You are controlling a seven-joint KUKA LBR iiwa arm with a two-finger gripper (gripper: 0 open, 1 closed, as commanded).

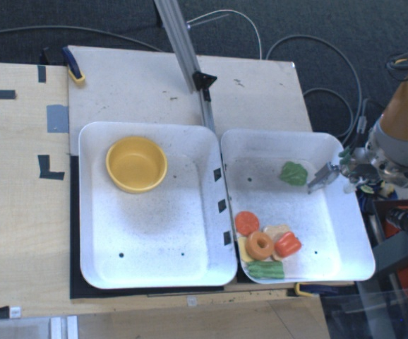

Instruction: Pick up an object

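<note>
A green lumpy toy (294, 173) lies in the right bin (331, 147) toward its far right. My gripper (322, 178) hangs just right of it, over the bin's right side, grey fingers pointing left toward the toy. Nothing shows between them. At the bin's front sits a cluster: a red tomato (246, 222), an orange ring donut (260, 245), a red pepper (287, 244), a green piece (266, 269) and a pale piece (276, 230).
A yellow bowl (136, 163) stands in the left bin (91, 260) at its far left. A metal pole (183, 41) slants over the bench behind the bins. Cables loop at the back right.
</note>
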